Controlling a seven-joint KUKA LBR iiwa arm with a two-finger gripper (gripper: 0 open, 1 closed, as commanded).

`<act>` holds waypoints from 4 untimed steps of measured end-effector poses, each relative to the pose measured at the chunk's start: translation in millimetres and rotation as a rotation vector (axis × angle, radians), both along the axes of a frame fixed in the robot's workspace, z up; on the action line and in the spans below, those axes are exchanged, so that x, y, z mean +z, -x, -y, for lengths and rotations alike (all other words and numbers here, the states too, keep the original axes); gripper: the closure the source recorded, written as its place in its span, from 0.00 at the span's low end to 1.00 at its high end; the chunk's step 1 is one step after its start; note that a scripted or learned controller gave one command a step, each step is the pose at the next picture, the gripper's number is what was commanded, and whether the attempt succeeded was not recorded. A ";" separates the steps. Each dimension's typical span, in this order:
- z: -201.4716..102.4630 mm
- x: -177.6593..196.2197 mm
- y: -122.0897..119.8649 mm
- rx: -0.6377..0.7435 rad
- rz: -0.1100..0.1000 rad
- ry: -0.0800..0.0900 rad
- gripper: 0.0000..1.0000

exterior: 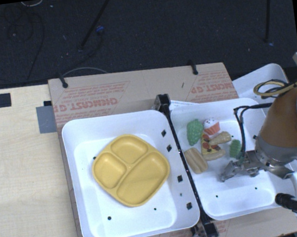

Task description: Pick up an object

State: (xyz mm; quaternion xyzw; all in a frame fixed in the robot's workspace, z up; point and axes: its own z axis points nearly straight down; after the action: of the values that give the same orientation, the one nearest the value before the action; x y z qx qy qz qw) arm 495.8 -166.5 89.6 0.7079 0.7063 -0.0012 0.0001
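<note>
The right bin (pixel 234 201) holds several toy foods in a cluster: a green leafy piece (pixel 195 131), a small red and white cupcake (pixel 211 126), a pizza slice (pixel 214 148), a tan bread roll (pixel 196 160) and a small green piece (pixel 235 148). My gripper (pixel 227 174) reaches in from the right and sits low over the bin floor, just below the pizza slice and the small green piece. Nothing shows between its fingers. The arm's orange band (pixel 283 123) is at the right edge.
The left bin (pixel 91 216) holds a yellow divided plate (pixel 131 169). A black divider with clips (pixel 179 160) runs between the bins. Black cables (pixel 246 109) loop over the right bin's far corner. Cardboard lies under both bins.
</note>
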 end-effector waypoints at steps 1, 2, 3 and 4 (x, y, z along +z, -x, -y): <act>-1.1 9.9 0.9 -0.002 -0.004 -0.004 1.00; -0.5 51.9 -1.5 0.004 0.002 -0.002 1.00; -5.5 107.4 -11.0 0.005 0.004 -0.002 1.00; 3.6 163.9 -7.0 0.004 0.004 -0.001 1.00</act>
State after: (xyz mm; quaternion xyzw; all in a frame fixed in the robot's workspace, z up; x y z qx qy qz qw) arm 502.9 -170.2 253.5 0.7064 0.7078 0.0006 0.0013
